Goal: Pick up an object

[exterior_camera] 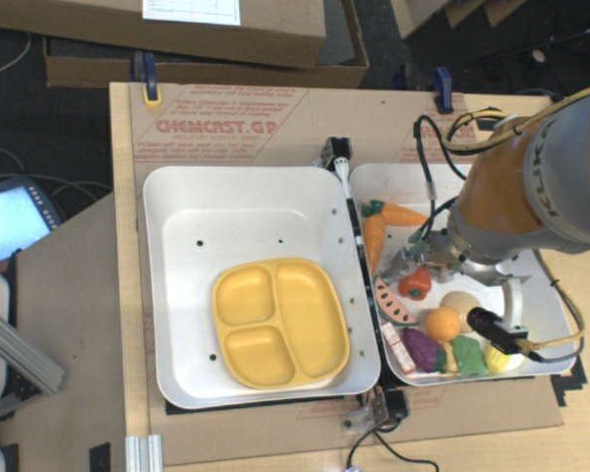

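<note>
The right bin (390,174) holds several toy foods: two orange carrots (375,240), a red tomato-like piece (415,285), a watermelon slice (395,306), an orange ball (442,324), a purple eggplant (421,348) and a green piece (469,354). My gripper (419,263) is low in this bin, directly over the red piece and just right of the carrots. The wrist and its cables hide the gripper's tips. I see nothing lifted off the bin floor.
The left bin (177,226) holds a yellow three-section plate (280,321). The arm's orange band and grey body (516,195) cover the right bin's far right side. A black clamp (336,149) sits on the divider between the bins.
</note>
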Robot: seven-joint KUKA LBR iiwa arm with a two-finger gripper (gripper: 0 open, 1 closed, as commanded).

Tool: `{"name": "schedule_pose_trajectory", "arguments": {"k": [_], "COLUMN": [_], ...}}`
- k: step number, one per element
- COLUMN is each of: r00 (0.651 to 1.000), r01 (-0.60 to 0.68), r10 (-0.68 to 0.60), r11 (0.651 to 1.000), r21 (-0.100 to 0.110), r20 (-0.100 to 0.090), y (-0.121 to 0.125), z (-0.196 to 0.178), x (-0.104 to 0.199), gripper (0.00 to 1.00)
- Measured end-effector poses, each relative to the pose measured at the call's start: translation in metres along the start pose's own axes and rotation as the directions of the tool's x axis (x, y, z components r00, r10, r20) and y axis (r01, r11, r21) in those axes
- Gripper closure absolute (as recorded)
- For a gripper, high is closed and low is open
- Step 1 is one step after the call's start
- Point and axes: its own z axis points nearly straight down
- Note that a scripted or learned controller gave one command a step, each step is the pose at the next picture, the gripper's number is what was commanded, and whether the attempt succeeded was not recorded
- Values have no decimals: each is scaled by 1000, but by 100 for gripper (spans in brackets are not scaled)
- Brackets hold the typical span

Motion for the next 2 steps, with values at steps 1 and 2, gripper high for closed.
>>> {"name": "schedule_pose_trajectory", "arguments": {"k": [1,2], "r00": [1000,1000], "r01": [-3,9], "r10": [3,-9], "r11": [1000,1000], "r21": [-7,-13], "r20": [2,-1], "y": [1,-22], "z": [-13,-108], "x": [-1,88], "gripper": [100,100]}}
